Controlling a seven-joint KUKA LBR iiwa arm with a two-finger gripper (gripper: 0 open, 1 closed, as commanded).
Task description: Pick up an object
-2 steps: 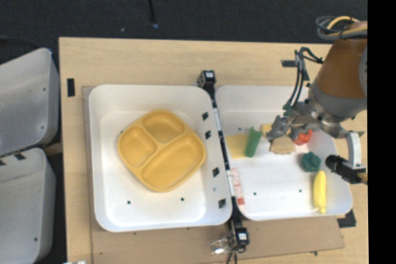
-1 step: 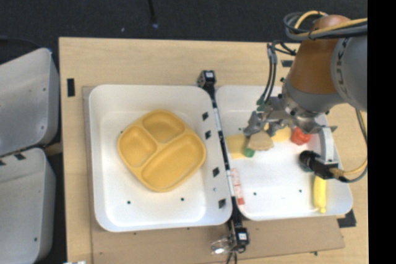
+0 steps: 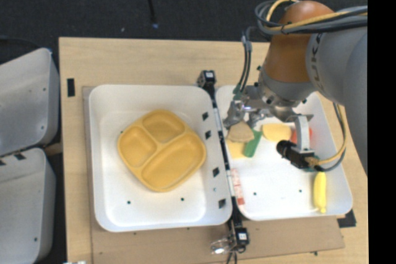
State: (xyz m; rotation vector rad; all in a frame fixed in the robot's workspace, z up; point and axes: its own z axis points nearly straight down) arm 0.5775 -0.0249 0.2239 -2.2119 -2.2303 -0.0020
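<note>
- Grey and orange-banded, the arm (image 3: 297, 52) is bent steeply down over the right bin (image 3: 278, 195), its gripper (image 3: 247, 117) lowered near the left rim.
- The spread of the hand cannot be told.
- One tan piece (image 3: 240, 133), one green piece (image 3: 252, 146) and one yellow piece (image 3: 276, 131) are clustered beneath it; one corn cob (image 3: 320, 191) lies by the right edge.
- One yellow divided plate (image 3: 162, 149) is seen mid left bin (image 3: 105, 195).

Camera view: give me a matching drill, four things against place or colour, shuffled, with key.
Things:
1. divided plate
2. corn cob
3. green piece
4. end effector

Descriptions:
A. yellow, near the right bin's lower right corner
B. above the items at the right bin's upper left
C. alone in the left bin
D. beside the tan piece by the divider

Pairs: 1-C, 2-A, 3-D, 4-B
</note>
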